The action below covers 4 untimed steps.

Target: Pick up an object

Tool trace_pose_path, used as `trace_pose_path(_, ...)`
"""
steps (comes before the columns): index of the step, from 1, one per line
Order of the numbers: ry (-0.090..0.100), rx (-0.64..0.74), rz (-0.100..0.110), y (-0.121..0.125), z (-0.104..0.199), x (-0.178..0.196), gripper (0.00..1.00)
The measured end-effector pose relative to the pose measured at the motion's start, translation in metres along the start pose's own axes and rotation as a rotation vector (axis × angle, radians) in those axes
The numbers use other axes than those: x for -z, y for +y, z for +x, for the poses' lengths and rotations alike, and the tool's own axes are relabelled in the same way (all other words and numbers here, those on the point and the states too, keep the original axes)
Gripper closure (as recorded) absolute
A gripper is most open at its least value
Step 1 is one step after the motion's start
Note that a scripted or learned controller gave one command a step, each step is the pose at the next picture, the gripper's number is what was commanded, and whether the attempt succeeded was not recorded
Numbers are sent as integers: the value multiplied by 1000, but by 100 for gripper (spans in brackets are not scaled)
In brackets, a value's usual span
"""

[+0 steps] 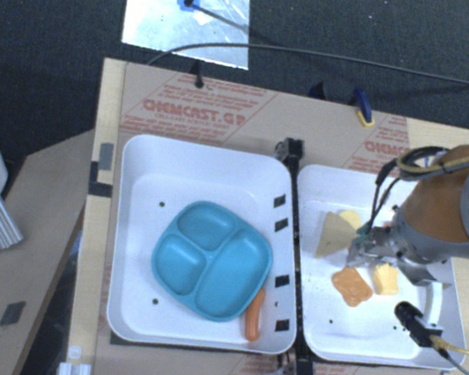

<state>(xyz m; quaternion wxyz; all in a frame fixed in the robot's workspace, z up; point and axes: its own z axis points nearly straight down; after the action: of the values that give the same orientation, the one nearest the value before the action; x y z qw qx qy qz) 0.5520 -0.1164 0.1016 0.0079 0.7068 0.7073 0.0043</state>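
Observation:
In the right bin (pixel 368 345) lie three small things: a pale yellow wedge (pixel 334 232) at the upper left, an orange flat piece (pixel 351 285) in the middle, and a yellow block (pixel 386 279) just right of it. My gripper (pixel 366 246) hangs low over the bin's middle, between the wedge and the orange piece, close to both. The grey arm with its orange band (pixel 440 201) comes in from the right and hides the bin's upper right part. I cannot make out anything held.
The left bin (pixel 151 187) holds a blue divided plate (pixel 211 260) with an orange sausage-shaped thing (pixel 255 314) at its lower right edge. A black clip strip (pixel 288 226) runs between the bins. Cardboard lies under both.

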Motion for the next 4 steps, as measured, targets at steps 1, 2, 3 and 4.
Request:
trace_pose_path(1, 4, 3, 14, 0, -3, 43, 100)
trace_pose_path(2, 3, 3, 11, -4, -8, 104, 100)
trace_pose_path(3, 4, 4, 10, -1, -9, 158, 100)
trace_pose_path(4, 4, 7, 13, 16, 30, 154, 100)
